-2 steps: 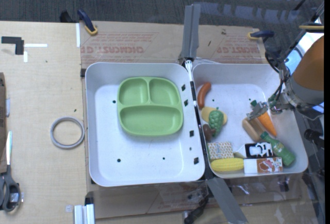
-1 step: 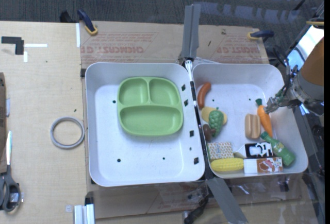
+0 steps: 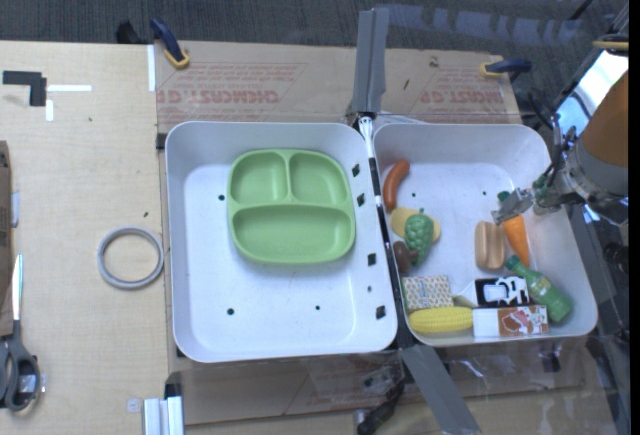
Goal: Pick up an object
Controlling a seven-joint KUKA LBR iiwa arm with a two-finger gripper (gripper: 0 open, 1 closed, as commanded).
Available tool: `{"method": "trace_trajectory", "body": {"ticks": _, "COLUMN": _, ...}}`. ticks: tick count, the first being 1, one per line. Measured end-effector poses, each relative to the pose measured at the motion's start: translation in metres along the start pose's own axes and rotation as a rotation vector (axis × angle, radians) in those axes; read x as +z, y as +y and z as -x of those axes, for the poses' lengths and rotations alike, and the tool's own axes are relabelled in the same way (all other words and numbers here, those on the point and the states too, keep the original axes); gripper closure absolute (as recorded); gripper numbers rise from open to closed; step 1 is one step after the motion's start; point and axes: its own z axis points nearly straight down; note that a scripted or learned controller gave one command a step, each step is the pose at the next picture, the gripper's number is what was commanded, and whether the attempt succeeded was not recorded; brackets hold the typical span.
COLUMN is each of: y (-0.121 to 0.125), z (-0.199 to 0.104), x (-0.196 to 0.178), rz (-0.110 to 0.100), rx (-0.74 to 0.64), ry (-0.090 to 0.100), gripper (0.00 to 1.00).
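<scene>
The right bin holds several toy foods. Among them are an orange carrot, a hot dog bun, a green bottle and a yellow corn cob. There are also a red-orange sausage, a green and yellow fruit cluster, a waffle-like square and two small cartons. My gripper hangs low at the bin's right side, right at the carrot's upper end and beside the bun. Nothing is visibly lifted.
A green divided plate lies in the left bin. On the bench to the left are a grey tape ring and scissors. A grey divider post rises between the bins at the back.
</scene>
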Motion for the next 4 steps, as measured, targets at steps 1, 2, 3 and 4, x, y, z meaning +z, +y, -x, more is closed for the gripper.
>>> {"method": "trace_trajectory", "body": {"ticks": 1, "y": 0.006, "z": -0.001, "x": 0.018, "rz": -0.017, "rx": -0.058, "ry": 0.024, "gripper": 0.00}}
{"method": "trace_trajectory", "body": {"ticks": 2, "y": 0.004, "z": -0.008, "x": 0.017, "rz": -0.015, "rx": 0.040, "ry": 0.020, "gripper": 0.00}}
{"method": "trace_trajectory", "body": {"ticks": 3, "y": -0.023, "z": -0.022, "x": 0.015, "rz": -0.018, "rx": 0.317, "ry": 0.015, "gripper": 0.00}}
{"method": "trace_trajectory", "body": {"ticks": 4, "y": 0.000, "z": -0.009, "x": 0.016, "rz": -0.023, "rx": 0.336, "ry": 0.025, "gripper": 0.00}}
